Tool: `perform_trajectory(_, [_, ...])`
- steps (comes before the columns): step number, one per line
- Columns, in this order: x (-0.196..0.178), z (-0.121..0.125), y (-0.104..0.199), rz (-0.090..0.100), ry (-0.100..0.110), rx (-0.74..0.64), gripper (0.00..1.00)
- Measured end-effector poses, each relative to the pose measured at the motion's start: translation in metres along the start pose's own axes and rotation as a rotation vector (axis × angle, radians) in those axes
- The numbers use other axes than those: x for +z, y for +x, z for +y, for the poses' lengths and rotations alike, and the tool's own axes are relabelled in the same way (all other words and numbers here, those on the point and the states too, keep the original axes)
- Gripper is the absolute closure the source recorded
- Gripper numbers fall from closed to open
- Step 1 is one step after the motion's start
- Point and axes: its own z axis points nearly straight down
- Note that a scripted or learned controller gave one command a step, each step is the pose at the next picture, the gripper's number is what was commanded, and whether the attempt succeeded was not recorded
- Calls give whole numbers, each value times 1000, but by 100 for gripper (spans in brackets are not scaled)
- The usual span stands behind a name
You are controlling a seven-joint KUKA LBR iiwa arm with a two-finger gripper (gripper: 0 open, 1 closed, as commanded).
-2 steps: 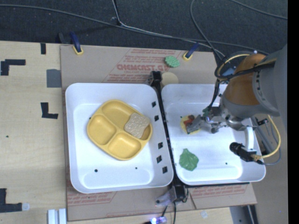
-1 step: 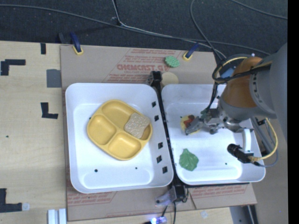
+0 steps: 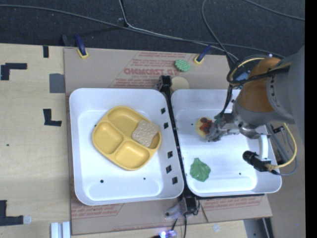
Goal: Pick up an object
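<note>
Contact is being made in the right bin (image 3: 257, 182), where the gripper (image 3: 214, 133) sits against a small yellow-and-red toy (image 3: 202, 126); finger spacing cannot be told. Light, probably soft, it is best pinched across its middle.

Two white bins (image 3: 81, 148), yellow divided plate (image 3: 121, 143), tan speckled cracker (image 3: 145, 132), green leafy piece (image 3: 200, 169), red-and-yellow object (image 3: 203, 126), green dotted disc (image 3: 182, 65), brown cardboard with red print (image 3: 133, 73), grey arm with orange band (image 3: 257, 90), dark carpet (image 3: 59, 9)
</note>
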Motion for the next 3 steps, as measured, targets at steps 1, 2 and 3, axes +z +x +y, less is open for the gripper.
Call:
perform_trajectory(1, [-60, 3, -4, 3, 2, 1, 100])
perform_trajectory(2, [-113, 4, -4, 2, -1, 1, 100])
perform_trajectory(3, [-105, 12, 51, 4, 3, -4, 100])
